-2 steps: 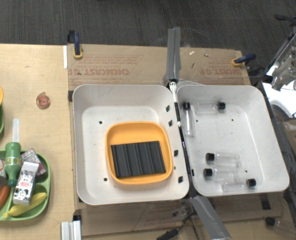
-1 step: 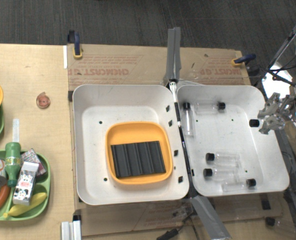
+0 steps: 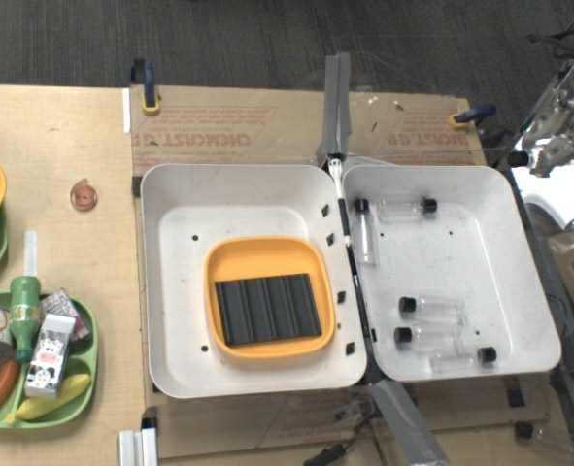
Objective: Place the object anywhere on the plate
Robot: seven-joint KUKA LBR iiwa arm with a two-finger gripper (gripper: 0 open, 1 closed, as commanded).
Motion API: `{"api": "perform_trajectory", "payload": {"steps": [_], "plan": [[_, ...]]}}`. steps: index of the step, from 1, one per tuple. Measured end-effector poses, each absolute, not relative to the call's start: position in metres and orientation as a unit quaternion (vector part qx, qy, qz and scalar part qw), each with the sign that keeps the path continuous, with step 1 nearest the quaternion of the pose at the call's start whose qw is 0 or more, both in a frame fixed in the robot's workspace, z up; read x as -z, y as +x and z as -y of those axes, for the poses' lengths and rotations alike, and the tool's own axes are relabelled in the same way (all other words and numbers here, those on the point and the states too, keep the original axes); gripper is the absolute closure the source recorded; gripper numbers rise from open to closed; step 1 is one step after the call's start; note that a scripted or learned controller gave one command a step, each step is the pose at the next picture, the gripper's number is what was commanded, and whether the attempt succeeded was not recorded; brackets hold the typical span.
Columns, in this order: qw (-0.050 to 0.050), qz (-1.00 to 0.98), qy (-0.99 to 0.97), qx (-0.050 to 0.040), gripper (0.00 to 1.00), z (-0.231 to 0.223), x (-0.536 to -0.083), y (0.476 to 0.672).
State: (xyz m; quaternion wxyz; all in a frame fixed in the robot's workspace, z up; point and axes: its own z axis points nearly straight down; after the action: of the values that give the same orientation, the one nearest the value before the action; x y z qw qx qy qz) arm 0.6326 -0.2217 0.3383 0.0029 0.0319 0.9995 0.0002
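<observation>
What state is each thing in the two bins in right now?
Orange plate: flat in the left bin, bearing a dark ridged block.
Dark ridged block: lying flat on the plate.
Clear vials: lying on their sides, black caps on, scattered in the right bin.

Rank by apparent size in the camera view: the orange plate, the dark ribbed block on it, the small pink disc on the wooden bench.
1. Orange plate
2. Dark ribbed block
3. Small pink disc

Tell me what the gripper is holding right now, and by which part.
That cannot be told from this view. The orange plate in the left bin carries a dark ridged object, and clear vials lie loose in the right bin.
</observation>
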Motion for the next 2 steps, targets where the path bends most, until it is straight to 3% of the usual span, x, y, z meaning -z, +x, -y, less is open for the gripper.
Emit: {"api": "perform_trajectory", "payload": {"steps": [1, 2], "plan": [[0.003, -0.99, -0.139, 0.0001, 1.0, 0.222, -0.348, 0.639], [0.003, -0.961, -0.278, 0.0002, 1.0, 0.222, -0.422, 0.653]]}}
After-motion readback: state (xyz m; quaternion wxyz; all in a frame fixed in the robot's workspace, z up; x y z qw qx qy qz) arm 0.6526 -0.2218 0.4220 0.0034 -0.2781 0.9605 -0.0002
